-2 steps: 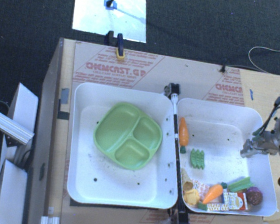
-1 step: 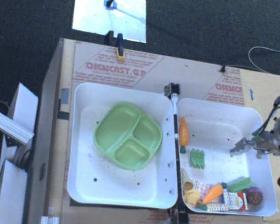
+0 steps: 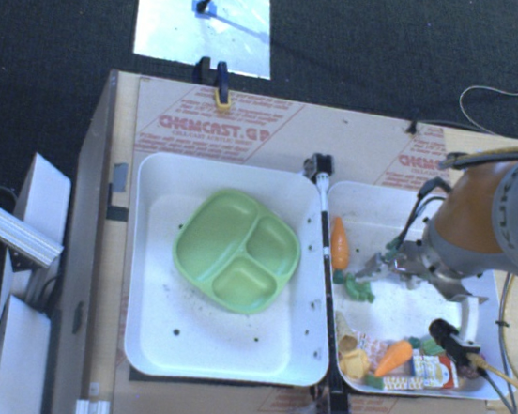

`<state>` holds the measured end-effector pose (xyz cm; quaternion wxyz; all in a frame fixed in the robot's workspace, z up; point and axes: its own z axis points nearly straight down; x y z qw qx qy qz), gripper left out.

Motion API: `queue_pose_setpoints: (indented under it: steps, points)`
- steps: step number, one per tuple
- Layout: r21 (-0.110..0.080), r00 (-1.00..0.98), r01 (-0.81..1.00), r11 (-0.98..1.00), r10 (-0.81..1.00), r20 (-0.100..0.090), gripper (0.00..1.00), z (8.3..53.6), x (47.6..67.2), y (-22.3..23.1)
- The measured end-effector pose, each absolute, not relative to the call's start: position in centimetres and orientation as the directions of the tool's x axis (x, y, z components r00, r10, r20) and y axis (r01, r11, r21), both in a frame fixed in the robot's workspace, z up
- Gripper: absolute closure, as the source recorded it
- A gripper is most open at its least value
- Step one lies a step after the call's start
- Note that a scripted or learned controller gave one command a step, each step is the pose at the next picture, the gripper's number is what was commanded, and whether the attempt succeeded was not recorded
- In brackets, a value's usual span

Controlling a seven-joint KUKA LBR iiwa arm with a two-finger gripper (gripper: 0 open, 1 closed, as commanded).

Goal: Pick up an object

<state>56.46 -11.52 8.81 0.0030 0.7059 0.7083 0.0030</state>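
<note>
My gripper (image 3: 380,264) hangs low over the middle of the right bin (image 3: 385,201), reaching in from the right. An orange carrot (image 3: 339,243) lies just to its left along the bin's left wall. A small green leafy piece (image 3: 355,286) rests right below the gripper's tip; whether they touch I cannot make out. Along the near edge of this bin sit a second carrot (image 3: 395,356), a yellowish food piece (image 3: 353,358) and a printed packet (image 3: 428,369). Nothing shows as held.
In the left bin (image 3: 153,329) a light green divided plate (image 3: 237,250) lies slightly tilted. A black divider rail (image 3: 324,257) runs between the two bins. The arm's grey and orange body (image 3: 485,217) covers the right bin's right side.
</note>
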Motion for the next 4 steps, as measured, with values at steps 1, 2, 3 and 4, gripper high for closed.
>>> queue_pose_setpoints:
  steps: [1,2,3,4]
  points:
    - [0.003,-0.004,1.0,0.004,1.0,-0.001,0.0,8.5,63.2,-12.3]
    - [0.001,-0.002,1.0,0.002,1.0,-0.002,0.0,8.5,57.7,-20.7]
    - [0.005,-0.004,1.0,0.004,1.0,-0.002,1.0,9.6,57.8,-20.6]
    - [0.004,-0.004,1.0,0.004,1.0,-0.002,0.0,9.6,57.8,-20.6]
